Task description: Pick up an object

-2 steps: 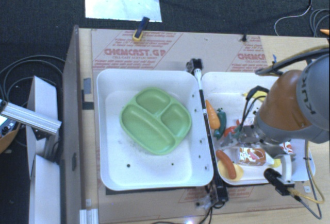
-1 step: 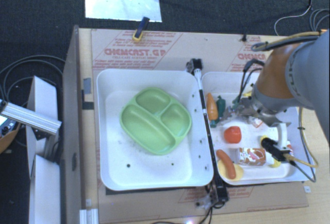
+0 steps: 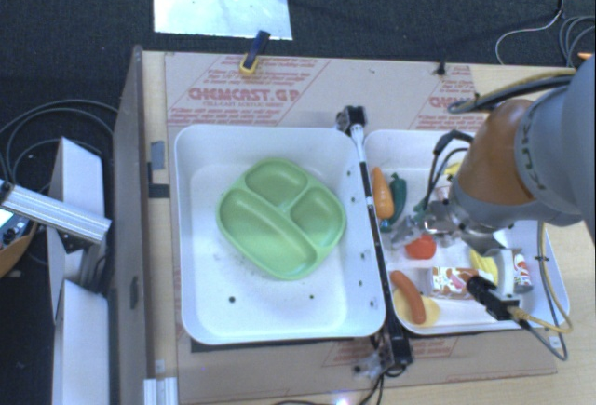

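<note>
Left bin [image 3: 200, 301]: green divided plate [image 3: 281, 218] fills its middle; bare white floor along lower edge and left side. Right bin [image 3: 391, 147]: crowded. Carrot [image 3: 382, 193], green pepper [image 3: 398, 192], tomato [image 3: 421, 247], sausage [image 3: 408, 295], packet [image 3: 453, 281] lie close together; arm [image 3: 521, 161] overhangs right half.

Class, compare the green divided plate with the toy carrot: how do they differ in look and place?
The green divided plate is broad and flat; the toy carrot is slim. The plate lies in the left bin, the carrot in the right bin. The plate is pale green, the carrot orange. Both lie in white bins.
</note>
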### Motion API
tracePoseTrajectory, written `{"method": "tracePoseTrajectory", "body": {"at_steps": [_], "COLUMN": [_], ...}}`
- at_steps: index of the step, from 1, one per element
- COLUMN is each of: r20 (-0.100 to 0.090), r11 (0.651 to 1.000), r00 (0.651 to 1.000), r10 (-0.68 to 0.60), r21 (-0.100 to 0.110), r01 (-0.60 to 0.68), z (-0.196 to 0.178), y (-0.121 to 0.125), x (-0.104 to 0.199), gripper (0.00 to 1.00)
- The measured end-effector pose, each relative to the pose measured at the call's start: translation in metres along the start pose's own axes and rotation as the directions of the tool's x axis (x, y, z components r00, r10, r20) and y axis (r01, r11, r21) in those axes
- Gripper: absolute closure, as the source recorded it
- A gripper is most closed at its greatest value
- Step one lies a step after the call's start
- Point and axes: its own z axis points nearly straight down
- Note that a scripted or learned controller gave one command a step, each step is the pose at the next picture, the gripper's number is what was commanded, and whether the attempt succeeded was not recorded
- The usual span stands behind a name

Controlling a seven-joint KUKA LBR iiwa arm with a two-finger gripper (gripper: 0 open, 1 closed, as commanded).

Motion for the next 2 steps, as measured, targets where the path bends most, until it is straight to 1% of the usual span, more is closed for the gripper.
{"method": "tracePoseTrajectory", "body": {"at_steps": [1, 2], "r20": [0.001, -0.003], "r11": [1.000, 1.000], "r00": [1.000, 1.000], "r10": [-0.001, -0.017], "r21": [-0.004, -0.018], "r01": [0.001, 0.017], "z": [-0.011, -0.107], "y": [0.002, 0.060], "x": [-0.001, 0.116], "gripper": [1.00, 1.00]}}
